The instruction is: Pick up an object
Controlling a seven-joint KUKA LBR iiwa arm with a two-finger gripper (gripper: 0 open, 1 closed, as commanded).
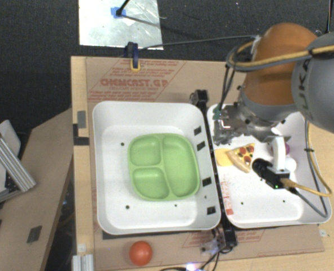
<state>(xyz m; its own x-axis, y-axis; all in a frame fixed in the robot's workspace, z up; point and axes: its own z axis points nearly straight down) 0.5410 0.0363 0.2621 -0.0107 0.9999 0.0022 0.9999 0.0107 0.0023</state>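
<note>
Hovering at 12 o'clock of the flat yellow pizza-slice toy [241, 156], the gripper [226, 123] is not yet lifting anything; whether it is clenched, I cannot tell.

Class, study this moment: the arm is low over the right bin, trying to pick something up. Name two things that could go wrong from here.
1. The pizza slice toy lies flat in the right bin, so the gripper may slide over it and come up with nothing.
2. The gripper works close to the wall between the bins; a small drift could knock that rim or snag the yellow cable trailing nearby.
</note>
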